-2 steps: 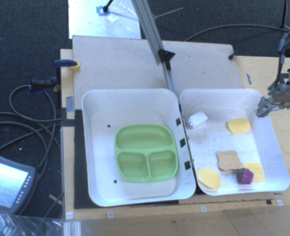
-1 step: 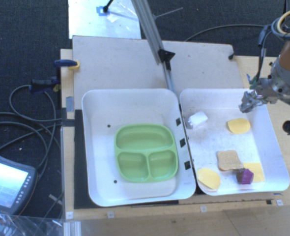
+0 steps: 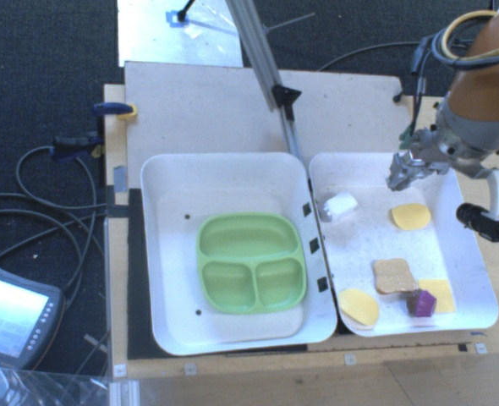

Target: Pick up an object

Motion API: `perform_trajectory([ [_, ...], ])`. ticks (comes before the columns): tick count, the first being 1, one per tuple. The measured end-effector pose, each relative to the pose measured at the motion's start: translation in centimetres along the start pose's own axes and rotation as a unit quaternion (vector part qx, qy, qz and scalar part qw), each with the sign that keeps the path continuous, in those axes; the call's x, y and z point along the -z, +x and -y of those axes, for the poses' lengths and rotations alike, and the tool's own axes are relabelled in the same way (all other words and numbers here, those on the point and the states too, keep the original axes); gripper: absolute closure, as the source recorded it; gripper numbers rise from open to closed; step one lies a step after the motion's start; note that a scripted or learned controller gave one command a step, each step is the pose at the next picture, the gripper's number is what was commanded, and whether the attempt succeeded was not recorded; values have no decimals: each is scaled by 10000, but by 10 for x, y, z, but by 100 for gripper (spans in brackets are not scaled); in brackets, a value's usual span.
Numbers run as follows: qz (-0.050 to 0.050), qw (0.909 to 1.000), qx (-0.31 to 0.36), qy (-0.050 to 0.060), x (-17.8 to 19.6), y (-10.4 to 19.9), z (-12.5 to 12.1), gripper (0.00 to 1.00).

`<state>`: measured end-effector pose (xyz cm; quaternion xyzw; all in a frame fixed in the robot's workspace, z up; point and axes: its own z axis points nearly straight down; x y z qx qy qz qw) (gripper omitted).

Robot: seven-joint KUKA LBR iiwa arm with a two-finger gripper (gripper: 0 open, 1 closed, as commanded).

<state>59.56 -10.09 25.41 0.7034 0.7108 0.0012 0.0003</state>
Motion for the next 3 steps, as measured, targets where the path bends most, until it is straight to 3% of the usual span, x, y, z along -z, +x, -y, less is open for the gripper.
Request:
perform_trajectory([
  [1,-2,10000,3,-2,2,45,-6,100],
  [3,-8,10000,9,-7,-8,162,-27,100],
])
